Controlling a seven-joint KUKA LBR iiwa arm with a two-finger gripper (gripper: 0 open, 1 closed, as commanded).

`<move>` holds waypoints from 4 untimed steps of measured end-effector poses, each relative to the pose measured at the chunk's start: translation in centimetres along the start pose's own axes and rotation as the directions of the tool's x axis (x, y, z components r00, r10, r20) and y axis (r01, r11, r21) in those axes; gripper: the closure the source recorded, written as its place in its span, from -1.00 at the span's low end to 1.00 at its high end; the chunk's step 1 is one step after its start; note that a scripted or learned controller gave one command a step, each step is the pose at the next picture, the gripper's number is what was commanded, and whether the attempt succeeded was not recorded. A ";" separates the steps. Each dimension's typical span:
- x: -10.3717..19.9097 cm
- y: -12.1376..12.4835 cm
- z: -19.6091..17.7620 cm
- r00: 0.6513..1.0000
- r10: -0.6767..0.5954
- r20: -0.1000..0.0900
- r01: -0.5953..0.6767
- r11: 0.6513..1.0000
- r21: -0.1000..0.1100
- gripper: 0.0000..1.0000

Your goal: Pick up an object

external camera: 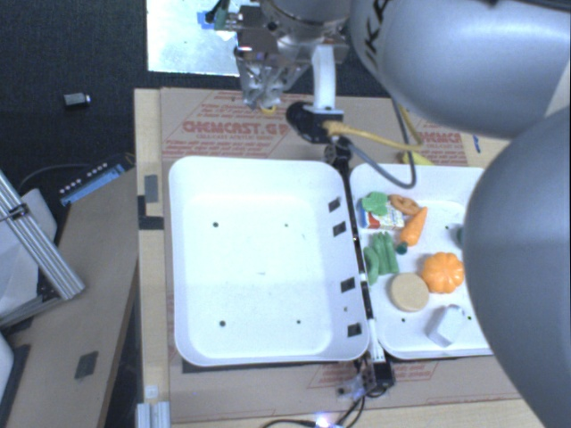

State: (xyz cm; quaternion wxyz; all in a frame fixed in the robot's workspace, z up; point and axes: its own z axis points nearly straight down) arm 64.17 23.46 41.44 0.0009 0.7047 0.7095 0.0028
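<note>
White right bin (464,350) holds a carrot (413,226), pumpkin (443,271), green beans (382,257) and a tan disc (410,292); gripper (263,92) hangs beyond the left bin (192,266), grip state unclear.

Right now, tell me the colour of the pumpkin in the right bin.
Orange; the pumpkin shows in the camera view.

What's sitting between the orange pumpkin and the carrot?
In the camera view, the stretch between the pumpkin and the carrot is bare white bin floor. The green beans lie off to the side.
</note>
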 end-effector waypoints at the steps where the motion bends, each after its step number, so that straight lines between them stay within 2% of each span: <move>1: -0.1 2.8 -1.7 1.000 0.002 0.002 -0.002 1.000 0.001 1.00; 2: 0.0 2.7 -4.5 1.000 0.001 0.001 -0.001 1.000 0.001 1.00; 3: 0.2 -9.1 -1.0 1.000 -0.003 0.001 0.003 1.000 0.012 1.00; 4: -0.1 -1.8 -2.6 1.000 0.008 0.002 -0.008 1.000 -0.001 1.00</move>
